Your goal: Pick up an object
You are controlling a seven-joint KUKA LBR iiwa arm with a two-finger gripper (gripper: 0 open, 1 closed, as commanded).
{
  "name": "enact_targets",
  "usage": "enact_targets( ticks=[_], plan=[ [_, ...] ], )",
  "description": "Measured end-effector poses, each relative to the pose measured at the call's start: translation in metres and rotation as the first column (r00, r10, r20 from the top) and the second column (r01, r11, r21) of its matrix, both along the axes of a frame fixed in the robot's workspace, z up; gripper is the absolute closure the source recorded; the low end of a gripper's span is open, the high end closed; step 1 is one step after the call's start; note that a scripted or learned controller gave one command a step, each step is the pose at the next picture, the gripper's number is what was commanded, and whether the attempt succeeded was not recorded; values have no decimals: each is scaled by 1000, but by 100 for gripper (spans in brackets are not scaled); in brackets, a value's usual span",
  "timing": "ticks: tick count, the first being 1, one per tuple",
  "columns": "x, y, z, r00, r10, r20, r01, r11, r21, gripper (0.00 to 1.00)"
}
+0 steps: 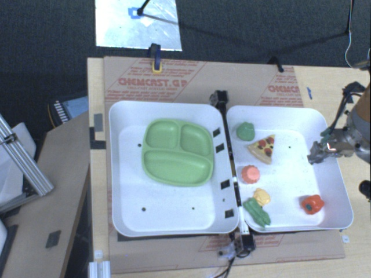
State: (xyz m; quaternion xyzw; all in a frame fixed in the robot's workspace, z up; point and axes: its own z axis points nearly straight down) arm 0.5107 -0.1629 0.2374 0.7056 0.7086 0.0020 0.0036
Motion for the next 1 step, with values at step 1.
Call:
enact_targets(
  ticks=[1],
  plan=[
    [1,55,-11,1000,5,-6,-5,1000,4,100]
  ],
)
